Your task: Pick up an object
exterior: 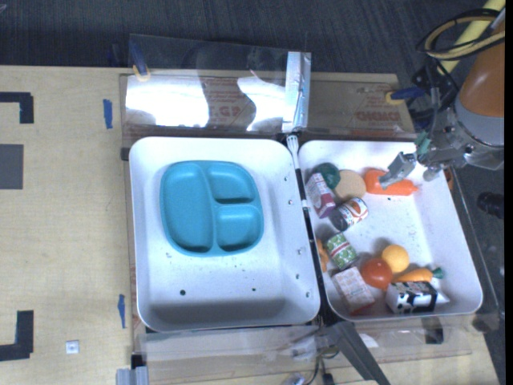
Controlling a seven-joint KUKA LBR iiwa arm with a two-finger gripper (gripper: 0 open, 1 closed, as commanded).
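Observation:
The right bin [457, 239] holds several small items. An orange piece [390, 185] lies near its far edge, next to a tan round item [349, 184] and a dark can [321, 187]. Another can [353, 212] lies just below them. Toward the front are a green-labelled can [341, 251], a yellow ball [394, 257], a red tomato [377, 273], a small carrot [418, 276], a black-and-white carton [413, 297] and a pink-and-white box [353, 287]. My gripper [417, 167] hangs over the bin's far right corner, just right of the orange piece, open with nothing between its fingers.
The left bin [152, 279] holds a blue divided plate [212, 207]. A clear plastic wall [216, 95] stands behind the bins. Yellow and black cables [457, 34] loop at the top right beside the arm's orange band [487, 87].

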